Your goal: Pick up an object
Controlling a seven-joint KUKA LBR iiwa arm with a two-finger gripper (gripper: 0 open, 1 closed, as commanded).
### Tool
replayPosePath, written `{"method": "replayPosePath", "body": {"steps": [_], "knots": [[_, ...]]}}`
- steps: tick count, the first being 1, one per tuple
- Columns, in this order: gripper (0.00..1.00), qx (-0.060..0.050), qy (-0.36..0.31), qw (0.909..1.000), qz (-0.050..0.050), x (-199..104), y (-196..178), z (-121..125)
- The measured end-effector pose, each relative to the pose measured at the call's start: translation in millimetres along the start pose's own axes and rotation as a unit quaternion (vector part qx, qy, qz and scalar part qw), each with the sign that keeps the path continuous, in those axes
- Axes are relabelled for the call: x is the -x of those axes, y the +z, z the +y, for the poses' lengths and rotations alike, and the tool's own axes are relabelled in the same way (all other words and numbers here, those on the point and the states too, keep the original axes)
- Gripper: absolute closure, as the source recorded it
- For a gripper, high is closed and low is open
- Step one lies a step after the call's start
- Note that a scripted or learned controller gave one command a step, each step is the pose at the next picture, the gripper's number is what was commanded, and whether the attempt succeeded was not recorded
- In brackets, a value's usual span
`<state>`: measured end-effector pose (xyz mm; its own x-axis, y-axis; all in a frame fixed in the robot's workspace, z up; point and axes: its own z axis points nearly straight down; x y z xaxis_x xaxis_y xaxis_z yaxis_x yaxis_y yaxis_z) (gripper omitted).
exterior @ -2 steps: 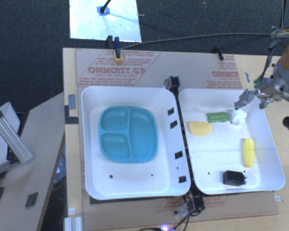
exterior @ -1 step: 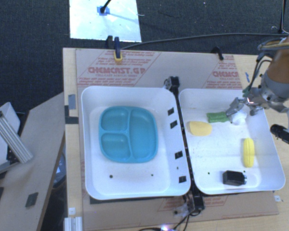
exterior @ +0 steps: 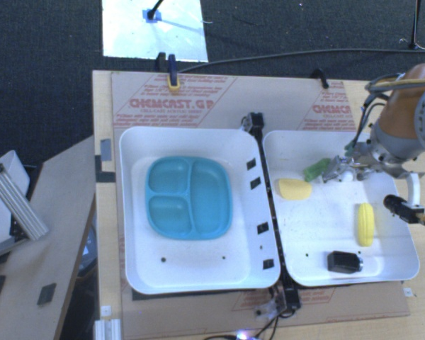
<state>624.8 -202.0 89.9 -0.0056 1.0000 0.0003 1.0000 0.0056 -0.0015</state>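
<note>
Gripper low in the right bin, beside a green object.

From the overhead camera, the metal two-finger gripper sits in the right shallow white bin; whether it is apart or together I cannot tell. The small green elongated object lies just off the gripper on the side toward the left bin, its long axis slanting toward the gripper. The pale yellow rounded block rests just below the green object.
</note>
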Motion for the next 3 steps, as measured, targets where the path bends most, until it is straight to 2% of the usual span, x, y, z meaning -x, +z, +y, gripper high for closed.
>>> {"method": "replayPosePath", "body": {"steps": [1,2,3], "knots": [[1.00,0.004,-0.001,1.0000,-0.001,0,-14,2],[1.00,0.003,0.000,1.0000,-0.001,-3,-60,-2],[1.00,0.005,-0.001,1.0000,-0.001,-11,-117,5]]}}
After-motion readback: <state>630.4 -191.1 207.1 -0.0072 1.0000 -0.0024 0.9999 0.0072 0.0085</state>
